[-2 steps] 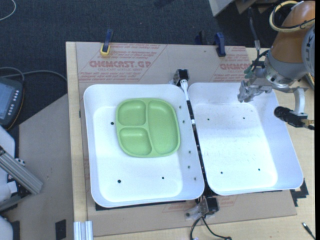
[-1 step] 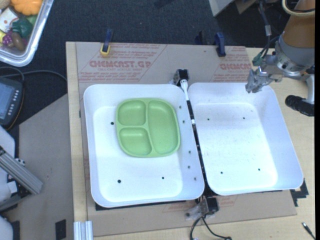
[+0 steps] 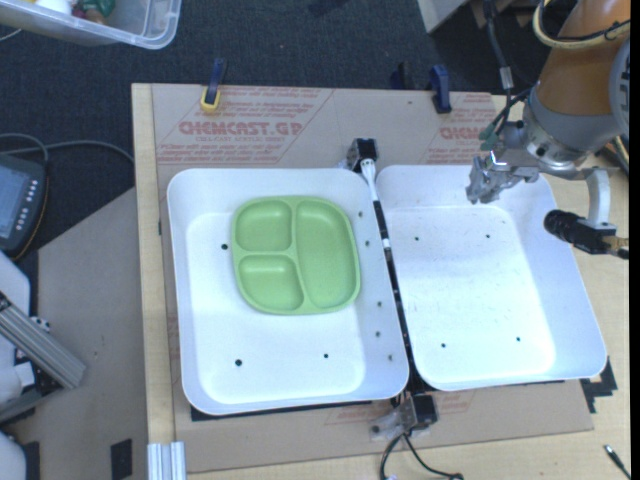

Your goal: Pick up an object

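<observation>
Dark carpet around bench; green plate [image 3: 296, 255] in left bin [image 3: 200, 368]; claw [image 3: 485, 186] over right bin [image 3: 500, 358], grip state unclear.

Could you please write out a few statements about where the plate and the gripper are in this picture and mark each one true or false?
1. The green plate lies in the left bin. True.
2. The plate has three compartments. True.
3. The gripper hangs directly above the plate. False: it is at the far edge of the right bin, well apart from the plate.
4. The plate is held between the gripper's fingers. False: the plate rests flat on the left bin's floor, with nothing touching it.
5. The arm comes in from the right of the view. True.
</observation>
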Controlling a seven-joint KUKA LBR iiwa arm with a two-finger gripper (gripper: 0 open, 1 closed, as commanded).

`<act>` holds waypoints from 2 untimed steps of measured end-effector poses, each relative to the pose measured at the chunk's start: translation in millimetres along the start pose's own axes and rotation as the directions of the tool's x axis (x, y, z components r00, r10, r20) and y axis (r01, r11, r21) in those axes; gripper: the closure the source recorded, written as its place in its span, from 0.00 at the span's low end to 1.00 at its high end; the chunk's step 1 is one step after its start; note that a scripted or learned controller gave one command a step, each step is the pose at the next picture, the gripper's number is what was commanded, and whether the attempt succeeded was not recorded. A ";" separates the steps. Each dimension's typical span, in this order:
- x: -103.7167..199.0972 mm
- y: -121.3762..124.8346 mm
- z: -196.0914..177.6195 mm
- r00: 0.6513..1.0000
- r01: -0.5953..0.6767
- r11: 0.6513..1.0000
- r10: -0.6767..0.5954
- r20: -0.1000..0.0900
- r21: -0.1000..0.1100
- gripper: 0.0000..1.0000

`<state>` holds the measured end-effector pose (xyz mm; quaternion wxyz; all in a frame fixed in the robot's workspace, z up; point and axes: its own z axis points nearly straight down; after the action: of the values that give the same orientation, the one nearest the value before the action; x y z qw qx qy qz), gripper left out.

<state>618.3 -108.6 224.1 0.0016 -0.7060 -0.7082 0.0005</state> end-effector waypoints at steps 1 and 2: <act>55.9 -14.2 9.7 1.000 0.002 1.000 -0.002 -0.001 0.001 1.00; 118.5 -27.4 3.6 1.000 0.004 1.000 -0.004 -0.001 0.000 1.00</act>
<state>590.5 9.8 220.8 0.0022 -0.7046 -0.7096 0.0001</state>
